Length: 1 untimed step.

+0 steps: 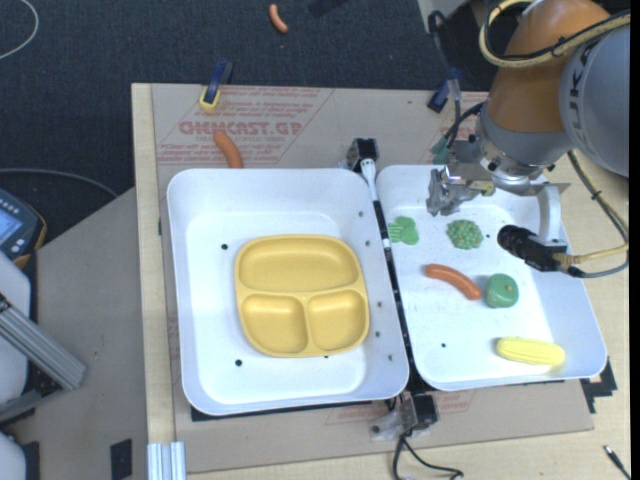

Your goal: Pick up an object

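Observation:
The right bin (560, 313) holds a green leafy piece (402, 231), a green bumpy broccoli-like piece (464, 234), an orange sausage (452, 280), a green apple-like ball (501, 290) and a yellow corn cob (530, 351). My gripper (443, 199) hangs over the bin's far left part, above and between the two green pieces. Nothing shows between its fingers, which sit close together.
The left bin (200, 208) holds a yellow three-compartment tray (300, 294). An orange sausage (229, 149) lies on the cardboard behind it, near a blue-yellow clamp (213, 88). A black camera part (527, 247) hangs off the wrist over the right bin.

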{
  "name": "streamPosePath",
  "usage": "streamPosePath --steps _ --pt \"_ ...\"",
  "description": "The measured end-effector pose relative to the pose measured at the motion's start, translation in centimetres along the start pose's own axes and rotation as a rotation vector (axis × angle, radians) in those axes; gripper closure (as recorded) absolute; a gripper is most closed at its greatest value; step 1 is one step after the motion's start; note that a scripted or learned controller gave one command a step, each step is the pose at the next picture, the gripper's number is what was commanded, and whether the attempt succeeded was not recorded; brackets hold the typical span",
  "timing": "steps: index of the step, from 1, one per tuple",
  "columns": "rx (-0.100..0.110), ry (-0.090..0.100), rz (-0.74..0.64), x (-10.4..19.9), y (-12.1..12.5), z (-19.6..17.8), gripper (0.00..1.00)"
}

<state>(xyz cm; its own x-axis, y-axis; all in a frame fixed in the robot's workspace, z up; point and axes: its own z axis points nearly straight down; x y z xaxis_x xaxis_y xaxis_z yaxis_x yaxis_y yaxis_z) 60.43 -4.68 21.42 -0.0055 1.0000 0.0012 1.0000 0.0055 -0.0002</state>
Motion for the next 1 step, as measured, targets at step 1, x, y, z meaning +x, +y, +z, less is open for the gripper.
streamPosePath --steps 1 --pt "-0.004 -0.001 0.001 3.3 1.1 -0.07 1.0"
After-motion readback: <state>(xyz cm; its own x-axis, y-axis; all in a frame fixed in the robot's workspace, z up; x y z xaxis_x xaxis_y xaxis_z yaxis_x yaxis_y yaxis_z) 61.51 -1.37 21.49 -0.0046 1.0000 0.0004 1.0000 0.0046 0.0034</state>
